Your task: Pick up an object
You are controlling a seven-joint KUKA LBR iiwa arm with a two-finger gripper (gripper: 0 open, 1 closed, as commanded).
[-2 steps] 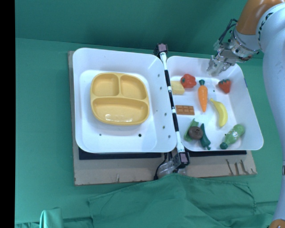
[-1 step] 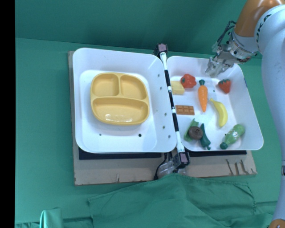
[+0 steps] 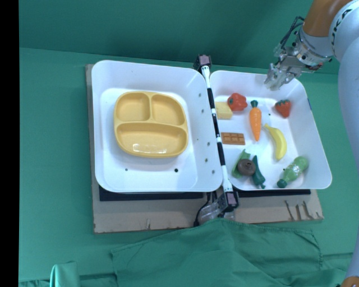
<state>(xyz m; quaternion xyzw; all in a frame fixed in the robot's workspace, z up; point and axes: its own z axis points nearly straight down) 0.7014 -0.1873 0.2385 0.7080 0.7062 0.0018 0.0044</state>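
The bench [image 3: 50, 140] is covered all over in a flat green surface, and a green backdrop [image 3: 140, 25] rises behind it along the far edge. A brown cardboard sheet [image 3: 146, 221] lies flat on the bench, with a dark mat [image 3: 151, 195] showing along its near part. A crumpled green cloth [image 3: 224, 255] is bunched at the near edge. The light is even and soft.

Arm [image 3: 346, 33]: pale grey, smooth rounded casing, broad in section. Orange band [image 3: 322, 12] above the wrist, glossy and curved. Wrist flange [image 3: 310, 45]: silvery metal ring with small dark details along its rim. Thin dark cables loop beside the wrist. Pincer [image 3: 275, 80]: metallic grey, compact, with short pale fingertips; finer markings too small to read.
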